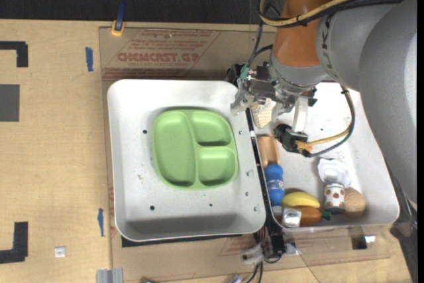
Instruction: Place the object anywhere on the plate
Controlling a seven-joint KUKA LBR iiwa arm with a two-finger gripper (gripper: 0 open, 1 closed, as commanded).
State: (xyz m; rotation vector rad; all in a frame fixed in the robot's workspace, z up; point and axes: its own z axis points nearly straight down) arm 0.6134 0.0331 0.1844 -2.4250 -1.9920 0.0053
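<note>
Step in hand: pick phase, judged from layout. Nothing lies on the plate yet.
Arm: grey KUKA w/ orange band, reaches in from the right; wrist hangs over the upper-left corner of the right bin (371,162).
Gripper (262,109): sits low at the inner wall betw. the two bins, above a pale speckled item (262,117).
Jaws: state cannot be told; wrist body and cabling mask the tips. No item seen betw. them.
Plate (195,148): green, three compartments, approx. centre of the left bin (132,195). All compartments bare.
Task object: not identifiable w/ certainty. Candidates all in the right bin: speckled item just under the gripper; tan cylinder (267,150) and blue bottle (273,180) along the inner wall; banana (301,199), crumpled white item (333,171), dotted cup (334,195) and brown rounded item (354,202) near the front.
Next move, requirement: confirm a grasp on one item, lift clear of the bin wall, traverse left, lower over any plate compartment, release.
Risk: pick point is tight against the wall; jaws may foul the rim or slip off.
</note>
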